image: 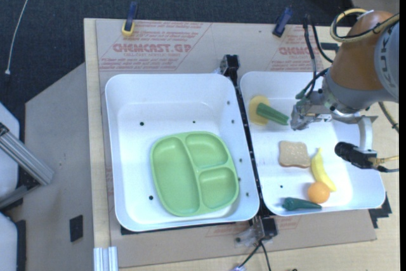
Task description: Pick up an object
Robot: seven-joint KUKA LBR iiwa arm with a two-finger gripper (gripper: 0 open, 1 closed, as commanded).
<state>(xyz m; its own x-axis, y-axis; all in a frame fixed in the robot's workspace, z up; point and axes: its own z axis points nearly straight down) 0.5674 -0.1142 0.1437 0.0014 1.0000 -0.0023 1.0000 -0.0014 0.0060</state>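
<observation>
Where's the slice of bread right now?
The bread slice lies in the right bin, near its middle, just left of the banana and above the orange.

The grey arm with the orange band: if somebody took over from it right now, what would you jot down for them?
Two-finger gripper hangs over the right white bin, nothing visibly between its fingers.
Right bin contents: yellow block with dark green stick nearest the gripper, tan bread slice, yellow banana, orange ball, dark green pod.
Left white bin holds a light green divided plate.
Done: nothing lifted.
Left: grasp one object.
</observation>
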